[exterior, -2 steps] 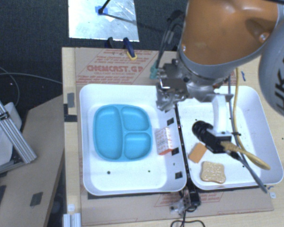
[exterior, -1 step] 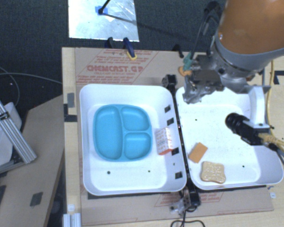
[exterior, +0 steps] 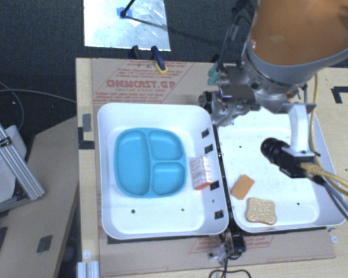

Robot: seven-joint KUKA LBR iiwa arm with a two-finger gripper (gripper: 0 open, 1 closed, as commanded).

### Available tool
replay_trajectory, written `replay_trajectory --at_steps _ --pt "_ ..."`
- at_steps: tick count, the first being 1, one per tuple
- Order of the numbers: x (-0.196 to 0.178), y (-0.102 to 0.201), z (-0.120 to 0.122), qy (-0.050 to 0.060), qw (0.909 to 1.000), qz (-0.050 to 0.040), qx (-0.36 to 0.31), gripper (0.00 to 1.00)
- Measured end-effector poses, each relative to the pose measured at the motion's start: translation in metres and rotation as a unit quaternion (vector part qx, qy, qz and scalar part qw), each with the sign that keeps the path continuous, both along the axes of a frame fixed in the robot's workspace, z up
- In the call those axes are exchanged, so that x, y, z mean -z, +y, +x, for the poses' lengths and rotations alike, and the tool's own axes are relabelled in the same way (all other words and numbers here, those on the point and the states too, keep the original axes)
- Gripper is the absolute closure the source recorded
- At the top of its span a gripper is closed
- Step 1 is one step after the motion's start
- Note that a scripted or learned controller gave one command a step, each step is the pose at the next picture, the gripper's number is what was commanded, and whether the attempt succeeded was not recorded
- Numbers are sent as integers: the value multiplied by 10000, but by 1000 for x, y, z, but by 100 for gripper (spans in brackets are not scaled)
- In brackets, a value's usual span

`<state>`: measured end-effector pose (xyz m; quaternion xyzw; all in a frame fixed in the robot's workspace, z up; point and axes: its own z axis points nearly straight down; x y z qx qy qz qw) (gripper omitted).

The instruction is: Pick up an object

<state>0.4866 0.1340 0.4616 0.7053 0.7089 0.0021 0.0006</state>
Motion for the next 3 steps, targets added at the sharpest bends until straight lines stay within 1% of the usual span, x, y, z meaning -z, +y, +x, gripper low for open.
replay_trajectory --at_steps 1,2,3 --pt "64 58 -1 42 10000 -11 -20 100" --pt "57 -14 1 4 10000 -12 53 100" --pt "46 -10 1 -10 10000 -2 -3 100"
